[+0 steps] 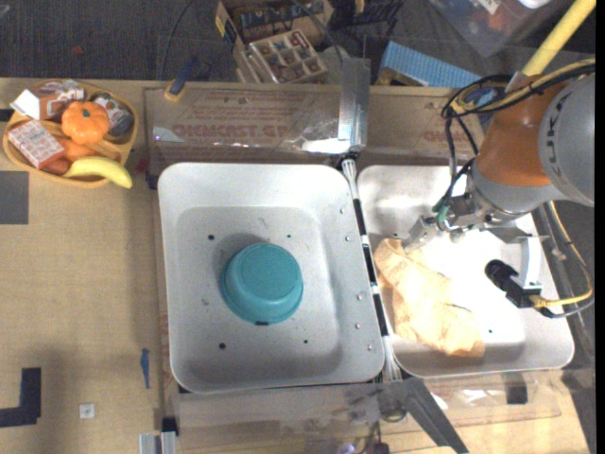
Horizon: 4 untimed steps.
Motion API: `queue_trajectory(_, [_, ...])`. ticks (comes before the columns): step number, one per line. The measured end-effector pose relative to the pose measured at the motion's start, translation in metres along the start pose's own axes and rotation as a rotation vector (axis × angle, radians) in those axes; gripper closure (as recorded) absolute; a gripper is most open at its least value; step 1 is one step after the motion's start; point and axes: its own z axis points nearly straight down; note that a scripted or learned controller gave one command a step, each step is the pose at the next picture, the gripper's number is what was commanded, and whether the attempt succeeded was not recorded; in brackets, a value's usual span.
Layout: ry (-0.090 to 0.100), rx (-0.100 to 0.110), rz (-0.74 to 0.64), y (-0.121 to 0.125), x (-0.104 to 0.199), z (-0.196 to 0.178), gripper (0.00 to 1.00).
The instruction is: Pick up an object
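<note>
A teal bowl (264, 282) is seen upturned at the middle of the left bin (189, 197); a crumpled tan cloth (425, 301) lies along the right bin's (548, 348) left edge; the hand (423, 235) is poised just above the cloth's far corner; no writing can be read on these.

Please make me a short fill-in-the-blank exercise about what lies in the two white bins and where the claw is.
1. The teal bowl lies upside down in the ____ bin.
2. The crumpled cloth in the right bin is ____ in colour.
3. The claw is above the ____ bin.

Missing words: left; tan; right
</note>
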Motion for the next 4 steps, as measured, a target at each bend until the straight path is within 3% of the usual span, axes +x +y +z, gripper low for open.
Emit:
queue_trajectory(1, [-0.002,-0.012,-0.012,-0.051,0.013,0.025,0.0])
queue_trajectory(2, [-0.007,-0.012,-0.2,-0.023,0.016,0.025,0.0])
queue_trajectory(3, [-0.005,-0.009,-0.219,0.049,-0.001,0.024,0.0])
queue_trajectory(4, [-0.005,-0.01,-0.215,0.007,0.012,0.025,0.0])
